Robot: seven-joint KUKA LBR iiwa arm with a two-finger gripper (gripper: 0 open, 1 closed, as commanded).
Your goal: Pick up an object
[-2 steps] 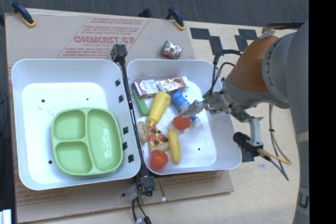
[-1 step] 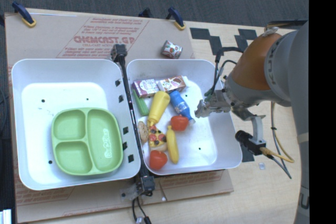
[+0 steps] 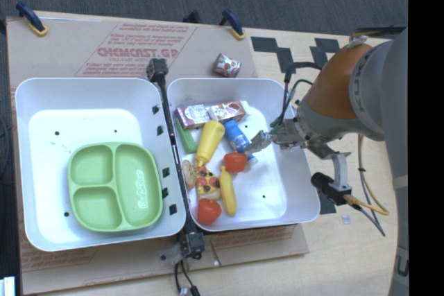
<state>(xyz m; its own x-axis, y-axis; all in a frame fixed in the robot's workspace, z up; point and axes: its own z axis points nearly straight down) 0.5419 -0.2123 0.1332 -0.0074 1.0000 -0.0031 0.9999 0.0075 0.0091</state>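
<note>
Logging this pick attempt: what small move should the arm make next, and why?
Probably lower the gripper a little onto the blue bottle. Its tip hovers beside the bottle and above the red tomato in the right bin, with nothing visibly held yet.

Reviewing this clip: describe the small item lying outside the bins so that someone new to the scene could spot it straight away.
Start at the right white bin, the one full of toy food, and look just past its far rim onto the cardboard sheet with red print. There lies a small crumpled carton, white with dark red markings. Unlike every other small item, it sits on the cardboard, not in a bin.
</note>
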